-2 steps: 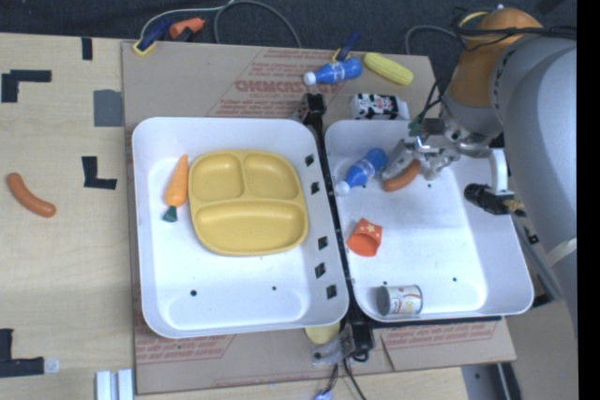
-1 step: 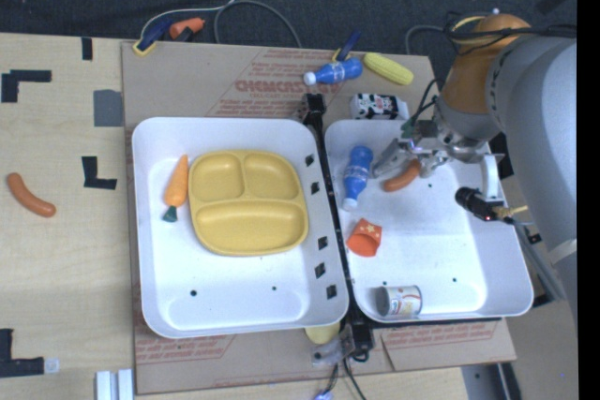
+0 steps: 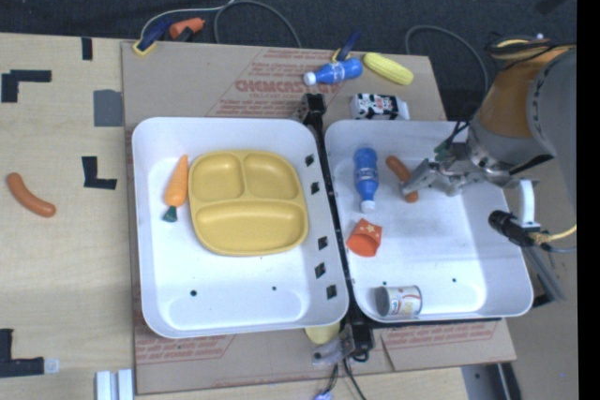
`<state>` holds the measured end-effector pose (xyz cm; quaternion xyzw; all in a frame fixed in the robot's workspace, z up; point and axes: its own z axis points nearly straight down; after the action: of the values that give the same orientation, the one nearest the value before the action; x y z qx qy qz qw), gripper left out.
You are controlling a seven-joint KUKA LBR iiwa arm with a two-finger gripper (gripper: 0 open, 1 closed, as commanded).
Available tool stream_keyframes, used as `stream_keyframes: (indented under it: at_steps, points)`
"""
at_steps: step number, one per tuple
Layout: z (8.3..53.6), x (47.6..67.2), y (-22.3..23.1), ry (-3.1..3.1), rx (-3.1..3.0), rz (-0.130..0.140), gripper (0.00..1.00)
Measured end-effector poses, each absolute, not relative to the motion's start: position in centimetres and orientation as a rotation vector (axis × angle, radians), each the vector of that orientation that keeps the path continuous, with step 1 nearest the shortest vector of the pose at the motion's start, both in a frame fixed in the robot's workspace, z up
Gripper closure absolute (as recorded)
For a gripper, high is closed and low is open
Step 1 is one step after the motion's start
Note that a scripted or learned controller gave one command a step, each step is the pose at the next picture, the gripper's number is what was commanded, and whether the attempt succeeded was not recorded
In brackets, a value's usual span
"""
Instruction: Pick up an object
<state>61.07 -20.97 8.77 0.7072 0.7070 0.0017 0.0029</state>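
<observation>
In the right bin (image 3: pixel 487 295) lie a blue bottle (image 3: pixel 365 176), a small brown sausage (image 3: pixel 397 168), an orange carton (image 3: pixel 365 237) and a tin can (image 3: pixel 401 301) on its side near the front wall. My gripper (image 3: pixel 416 182) is low over the bin's back middle, right beside the sausage and just right of the bottle. The sausage's right end is partly hidden by the gripper. Whether anything is gripped is too small to tell. The grey arm with its orange band (image 3: pixel 511 103) comes in from the right.
The left bin (image 3: pixel 150 229) holds a yellow divided plate (image 3: pixel 248 201) and a toy carrot (image 3: pixel 176 182). Behind the bins lie a blue bottle (image 3: pixel 335 73), a yellow banana (image 3: pixel 387 67) and a black-and-white carton (image 3: pixel 379 107). A sausage (image 3: pixel 30 195) lies far left.
</observation>
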Motion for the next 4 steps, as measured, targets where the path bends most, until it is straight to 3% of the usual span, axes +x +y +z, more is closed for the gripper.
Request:
stream_keyframes:
  at_steps: [1,3,4]
  points:
    - [8.7,63.9,-16.3,2.220,2.214,0.002,0.00]
    - [8.7,61.6,-16.7,2.216,2.215,0.002,0.00]
    - [8.7,63.1,-16.7,2.221,2.219,0.000,0.00]
